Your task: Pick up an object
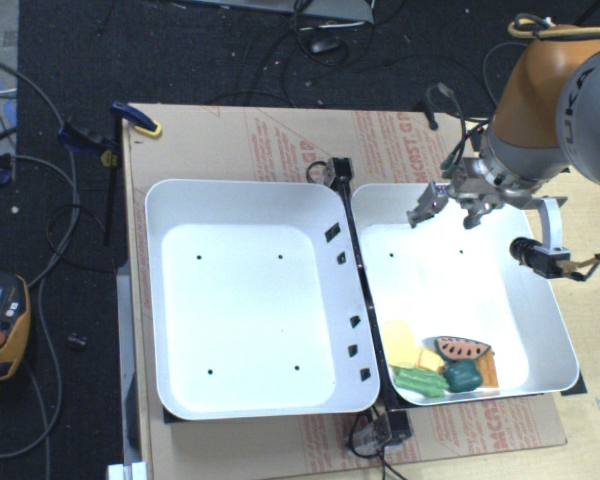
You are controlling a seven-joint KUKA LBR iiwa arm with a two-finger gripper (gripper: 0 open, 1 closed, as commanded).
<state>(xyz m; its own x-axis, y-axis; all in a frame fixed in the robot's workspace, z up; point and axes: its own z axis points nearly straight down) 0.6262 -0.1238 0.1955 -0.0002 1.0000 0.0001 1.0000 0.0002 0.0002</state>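
A small heap of toy food (442, 365) lies bunched in the near corner of the right bin (540, 308): a yellow block (400, 344), a green pod (418, 382), a watermelon slice (463, 348), a teal piece (463, 376) and an orange piece (488, 370), all touching or overlapping, probably gathered there by the bin's sloped walls. That crowding leaves little room for fingers to slip around any single item. The gripper (449, 208) hangs over the bin's far end, well apart from the heap, its two fingers spread wide and holding nothing, a pose that suits a descent onto a target. The left bin (170, 298) sits beside it on the worktop (240, 148), a divider strip (355, 268) between them. No pick looks under way yet.
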